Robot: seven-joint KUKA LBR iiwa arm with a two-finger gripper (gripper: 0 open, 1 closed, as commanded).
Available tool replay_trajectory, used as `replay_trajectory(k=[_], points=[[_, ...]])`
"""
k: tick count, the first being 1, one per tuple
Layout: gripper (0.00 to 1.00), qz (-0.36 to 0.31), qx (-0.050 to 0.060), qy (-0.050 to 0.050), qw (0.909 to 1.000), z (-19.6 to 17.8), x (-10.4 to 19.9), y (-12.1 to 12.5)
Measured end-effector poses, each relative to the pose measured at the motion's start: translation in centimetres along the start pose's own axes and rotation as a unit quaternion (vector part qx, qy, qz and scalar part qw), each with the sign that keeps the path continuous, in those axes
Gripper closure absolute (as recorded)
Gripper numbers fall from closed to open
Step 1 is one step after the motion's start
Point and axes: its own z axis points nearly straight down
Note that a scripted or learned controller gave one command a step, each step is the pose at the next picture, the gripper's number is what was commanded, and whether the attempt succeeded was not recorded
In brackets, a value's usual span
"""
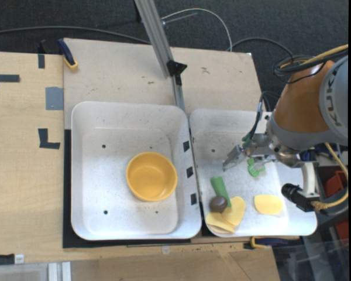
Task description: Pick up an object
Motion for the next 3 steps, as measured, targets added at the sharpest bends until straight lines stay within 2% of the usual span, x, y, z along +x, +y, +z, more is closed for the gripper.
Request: replay_trajectory(k=[1,2,3], points=[[0.00,0.000,0.001,0.000,1.0000,6.4,0.0,0.1],[0.00,0.000,-0.003,0.000,1.0000,10.6,0.0,0.2],[1.00,0.000,-0.002,0.001,1.0000,9.6,0.1,0.2]])
